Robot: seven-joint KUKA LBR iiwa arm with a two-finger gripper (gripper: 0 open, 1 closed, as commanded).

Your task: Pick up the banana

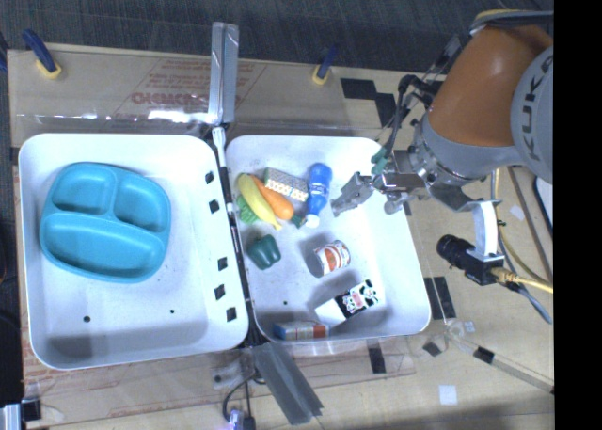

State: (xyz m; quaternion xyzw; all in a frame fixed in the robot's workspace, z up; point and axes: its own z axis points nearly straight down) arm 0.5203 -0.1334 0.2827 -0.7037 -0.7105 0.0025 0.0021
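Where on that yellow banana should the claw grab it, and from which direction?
Probably across the banana's narrow middle, from straight above. It lies flat and slanted, with the carrot pressed against its right side and the bin wall near its left, so the gripper has little room for a sideways approach.

The yellow banana [255,200] lies flat and aslant at the right bin's left side

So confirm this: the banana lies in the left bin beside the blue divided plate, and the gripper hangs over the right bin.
Wrong bin. The camera view shows the banana in the right bin, against the carrot; the blue divided plate sits alone in the left bin. The gripper does hang over the right bin.
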